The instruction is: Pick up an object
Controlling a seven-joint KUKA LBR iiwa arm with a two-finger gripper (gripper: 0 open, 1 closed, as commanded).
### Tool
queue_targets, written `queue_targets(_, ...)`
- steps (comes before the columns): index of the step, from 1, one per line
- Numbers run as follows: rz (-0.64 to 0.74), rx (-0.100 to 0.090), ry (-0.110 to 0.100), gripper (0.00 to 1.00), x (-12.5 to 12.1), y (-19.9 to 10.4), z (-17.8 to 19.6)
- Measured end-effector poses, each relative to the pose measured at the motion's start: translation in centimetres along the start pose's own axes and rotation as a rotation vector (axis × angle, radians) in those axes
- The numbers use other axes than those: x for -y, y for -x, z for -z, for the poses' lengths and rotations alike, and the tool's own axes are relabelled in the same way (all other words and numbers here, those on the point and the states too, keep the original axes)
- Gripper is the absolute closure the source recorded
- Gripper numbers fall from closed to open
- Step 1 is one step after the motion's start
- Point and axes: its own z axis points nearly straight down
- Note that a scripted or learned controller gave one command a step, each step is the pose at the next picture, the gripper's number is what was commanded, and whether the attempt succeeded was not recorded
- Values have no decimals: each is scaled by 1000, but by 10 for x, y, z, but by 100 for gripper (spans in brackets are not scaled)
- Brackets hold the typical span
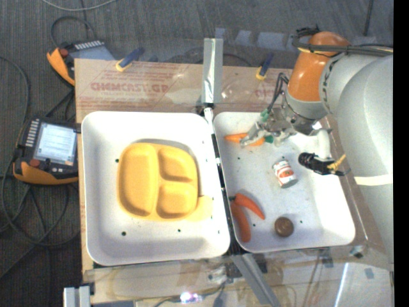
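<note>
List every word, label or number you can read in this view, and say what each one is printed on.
"CHEMCAST GP", faint red letters, reading partly uncertain: on the brown sheet behind the bins.
Small can in the right bin: label with a red patch, too small to read.
Handheld pendant left of the bench: lit screen, too blurred to read.

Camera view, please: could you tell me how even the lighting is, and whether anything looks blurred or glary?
Camera view: light is soft and fairly even; the yellow tray casts a faint shadow in the left bin; the small can is sharp enough, its label unreadable; the arm at right looks bright, slightly washed out.
</note>
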Motion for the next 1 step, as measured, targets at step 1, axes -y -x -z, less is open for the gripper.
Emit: queue_targets(1, 1, -1, -14, 100, 3, 1, 7)
